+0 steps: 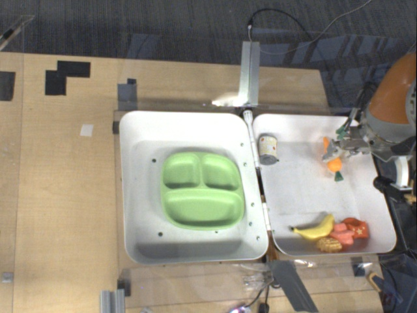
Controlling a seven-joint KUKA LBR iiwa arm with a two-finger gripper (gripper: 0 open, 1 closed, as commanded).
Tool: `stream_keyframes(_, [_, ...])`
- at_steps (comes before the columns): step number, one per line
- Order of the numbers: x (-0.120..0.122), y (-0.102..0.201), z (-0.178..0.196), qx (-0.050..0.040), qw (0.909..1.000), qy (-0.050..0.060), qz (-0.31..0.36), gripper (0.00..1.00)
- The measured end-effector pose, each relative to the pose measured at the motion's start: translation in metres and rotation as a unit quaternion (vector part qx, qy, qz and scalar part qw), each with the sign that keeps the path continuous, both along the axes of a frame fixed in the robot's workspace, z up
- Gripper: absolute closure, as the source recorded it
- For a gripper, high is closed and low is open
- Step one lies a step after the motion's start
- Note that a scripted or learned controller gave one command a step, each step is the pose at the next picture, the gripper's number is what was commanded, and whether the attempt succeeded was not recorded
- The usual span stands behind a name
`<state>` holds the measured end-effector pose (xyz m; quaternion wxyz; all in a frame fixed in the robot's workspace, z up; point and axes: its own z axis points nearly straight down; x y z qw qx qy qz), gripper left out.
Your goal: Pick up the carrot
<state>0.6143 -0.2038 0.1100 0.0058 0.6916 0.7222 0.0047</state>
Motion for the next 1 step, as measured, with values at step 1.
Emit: stream_keyframes(1, [0.0170,0.0933,0.0746,0.0021,0.9921,0.005,-0.126,1.00])
